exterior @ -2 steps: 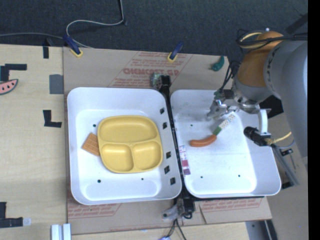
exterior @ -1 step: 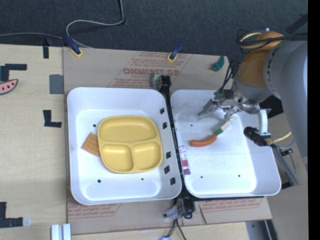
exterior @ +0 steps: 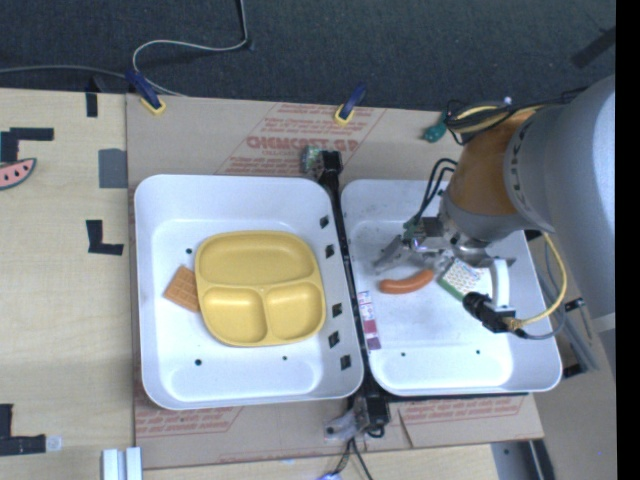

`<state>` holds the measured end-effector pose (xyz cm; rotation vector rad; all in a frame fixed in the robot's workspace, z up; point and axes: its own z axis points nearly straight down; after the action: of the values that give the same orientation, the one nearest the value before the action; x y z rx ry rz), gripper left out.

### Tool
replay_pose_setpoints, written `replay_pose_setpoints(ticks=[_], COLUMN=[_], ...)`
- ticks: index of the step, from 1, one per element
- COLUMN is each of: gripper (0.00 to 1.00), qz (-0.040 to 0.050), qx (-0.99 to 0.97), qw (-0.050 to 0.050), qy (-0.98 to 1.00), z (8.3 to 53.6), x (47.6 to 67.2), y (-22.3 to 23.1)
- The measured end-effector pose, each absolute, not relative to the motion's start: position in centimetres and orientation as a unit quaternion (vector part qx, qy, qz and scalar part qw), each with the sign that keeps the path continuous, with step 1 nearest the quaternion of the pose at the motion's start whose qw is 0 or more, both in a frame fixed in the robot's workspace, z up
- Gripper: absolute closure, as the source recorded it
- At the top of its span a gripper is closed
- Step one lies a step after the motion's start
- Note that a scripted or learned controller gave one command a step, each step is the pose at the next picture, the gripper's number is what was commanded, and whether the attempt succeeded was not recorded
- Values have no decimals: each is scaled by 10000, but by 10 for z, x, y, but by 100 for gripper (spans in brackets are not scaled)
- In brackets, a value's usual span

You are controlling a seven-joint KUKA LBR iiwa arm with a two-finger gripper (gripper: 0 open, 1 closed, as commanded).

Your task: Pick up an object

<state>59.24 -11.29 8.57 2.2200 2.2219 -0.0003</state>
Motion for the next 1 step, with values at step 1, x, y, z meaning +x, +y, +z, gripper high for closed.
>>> replay_pose_setpoints(ticks=[1], gripper=[100], qz=[2], qx=[7069], qw=[23], qy=[7073], z=[96], x=[593], y=[-114])
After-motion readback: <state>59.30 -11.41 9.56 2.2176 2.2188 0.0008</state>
